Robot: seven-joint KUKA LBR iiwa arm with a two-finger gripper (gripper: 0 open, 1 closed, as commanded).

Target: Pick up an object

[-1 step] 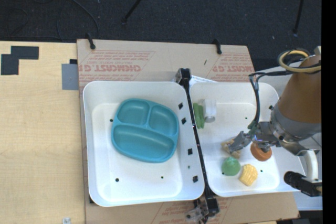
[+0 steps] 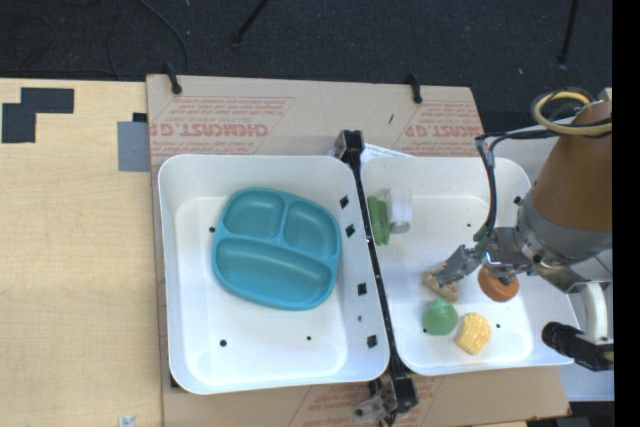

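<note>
Yellow corn [image 2: 473, 332] lies tilted, long axis running upper-right to lower-left

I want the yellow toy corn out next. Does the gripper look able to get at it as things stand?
Probably yes. The yellow corn lies uncovered in the right bin, with the green ball close beside it. The gripper is just above, so the ball might crowd the fingers.

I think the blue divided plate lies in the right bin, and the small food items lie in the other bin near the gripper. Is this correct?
Not quite. In the camera view the blue divided plate lies in the left bin, not the right one. The small food items, such as the green ball and yellow corn, lie in the right bin near the gripper.
</note>
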